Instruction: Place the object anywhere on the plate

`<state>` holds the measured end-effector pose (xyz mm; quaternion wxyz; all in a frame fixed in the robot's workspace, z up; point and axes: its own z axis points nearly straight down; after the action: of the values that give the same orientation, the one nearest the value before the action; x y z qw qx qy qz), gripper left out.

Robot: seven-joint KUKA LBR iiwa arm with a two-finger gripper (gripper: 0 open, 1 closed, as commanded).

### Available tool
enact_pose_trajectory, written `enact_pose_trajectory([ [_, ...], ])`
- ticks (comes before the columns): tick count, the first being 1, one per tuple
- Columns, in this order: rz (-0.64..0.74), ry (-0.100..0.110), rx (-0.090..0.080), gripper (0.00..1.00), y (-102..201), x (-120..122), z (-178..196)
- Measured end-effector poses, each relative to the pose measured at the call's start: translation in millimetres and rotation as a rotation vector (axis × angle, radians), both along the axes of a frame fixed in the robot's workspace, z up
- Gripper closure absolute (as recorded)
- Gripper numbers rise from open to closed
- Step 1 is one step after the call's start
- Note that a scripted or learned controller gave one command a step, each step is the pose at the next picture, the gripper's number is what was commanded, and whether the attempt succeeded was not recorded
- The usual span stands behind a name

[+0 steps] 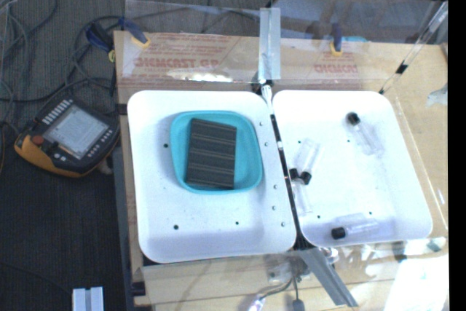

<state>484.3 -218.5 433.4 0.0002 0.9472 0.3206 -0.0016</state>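
The bench (pixel 429 95) carries two shallow white bins side by side. The left bin (pixel 153 222) holds a teal plate (pixel 251 164) — rounded-square, shallow, set slightly above the bin's centre. On the plate lies the object (pixel 211 154), a dark grey ribbed rectangular block. Its long axis runs roughly up and down the view, tilted a little so the upper end leans left; the ribs run along that same axis. The block rests fully inside the plate rim, with teal showing on all four sides.

The right bin (pixel 393 193) contains three clear vials with black caps, each hard to make out against the white floor. One vial (pixel 364 132) lies near the upper right, cap toward the upper left. A second vial (pixel 306 160) lies close to the dividing wall, cap toward the bottom. A third vial (pixel 357 228) lies along the lower edge, cap to the left. The transparent bodies blur into the bin, so their exact outlines cannot be fixed.

A clear panel (pixel 196 40) stands behind the bins; its printed red lettering is too blurred to read. A handheld pendant (pixel 69 135) with a grey screen lies on the dark floor to the left, cables trailing from it.

The pincer's state cannot be told from this view.
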Motion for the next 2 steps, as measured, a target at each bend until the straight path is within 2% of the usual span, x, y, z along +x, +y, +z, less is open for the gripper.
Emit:
enact_pose_trajectory([
  [2, -0.001, 0.0, -0.001, 0.0, -0.2, -0.1, 0.1],
])
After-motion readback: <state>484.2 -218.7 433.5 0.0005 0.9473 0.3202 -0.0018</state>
